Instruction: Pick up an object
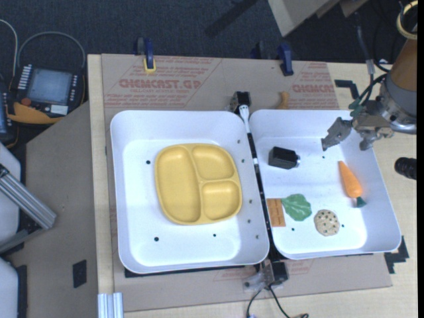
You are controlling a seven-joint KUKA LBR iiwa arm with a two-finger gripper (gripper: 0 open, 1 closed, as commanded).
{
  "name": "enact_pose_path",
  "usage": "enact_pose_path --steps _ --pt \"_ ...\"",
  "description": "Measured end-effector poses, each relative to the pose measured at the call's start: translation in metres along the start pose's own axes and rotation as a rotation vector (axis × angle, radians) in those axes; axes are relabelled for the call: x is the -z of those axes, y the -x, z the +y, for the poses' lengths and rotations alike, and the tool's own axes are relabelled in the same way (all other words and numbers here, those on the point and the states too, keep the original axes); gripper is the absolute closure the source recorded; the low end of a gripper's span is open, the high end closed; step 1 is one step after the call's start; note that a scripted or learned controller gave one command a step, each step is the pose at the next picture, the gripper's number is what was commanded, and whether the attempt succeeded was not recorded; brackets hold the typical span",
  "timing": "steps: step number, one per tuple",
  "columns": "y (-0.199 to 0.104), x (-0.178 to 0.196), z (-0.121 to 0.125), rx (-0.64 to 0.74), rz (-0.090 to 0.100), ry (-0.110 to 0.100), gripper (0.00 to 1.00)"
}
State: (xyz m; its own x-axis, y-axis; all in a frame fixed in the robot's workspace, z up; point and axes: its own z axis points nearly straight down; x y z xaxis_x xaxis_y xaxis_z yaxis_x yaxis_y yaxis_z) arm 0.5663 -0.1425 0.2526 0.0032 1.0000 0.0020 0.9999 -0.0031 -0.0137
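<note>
**A:** From the camera above the bench, we see the gripper (349, 136) spread wide, with nothing between its fingers, hanging over the upper part of the right bin (377, 240). What worries us here?

**B:** We'd say the choice of target. The carrot (349, 179) lies just below the gripper, close to the bin's right wall. If we come down on it there, one finger could strike the wall or nudge the carrot aside. It is also long and tapered, so a grasp near the thin end may slip.

**A:** And the others?

**B:** The black block (283, 157) sits to the gripper's left, well apart from everything, and looks the easier pick. The green leaf (297, 206) and the cookie (326, 222) lie lower in the bin, near each other; both look flat, so our fingers might close over them and catch nothing.

**A:** The left bin (132, 244)?

**B:** It holds a yellow divided tray (197, 182).
</note>
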Motion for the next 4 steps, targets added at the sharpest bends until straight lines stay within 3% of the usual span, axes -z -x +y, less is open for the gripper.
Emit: enact_pose_path --steps 1,4 --pt "0.000 0.008 0.002 0.003 -0.002 0.013 0.00" --pt "0.011 -0.160 -0.012 0.003 0.000 0.006 0.00"
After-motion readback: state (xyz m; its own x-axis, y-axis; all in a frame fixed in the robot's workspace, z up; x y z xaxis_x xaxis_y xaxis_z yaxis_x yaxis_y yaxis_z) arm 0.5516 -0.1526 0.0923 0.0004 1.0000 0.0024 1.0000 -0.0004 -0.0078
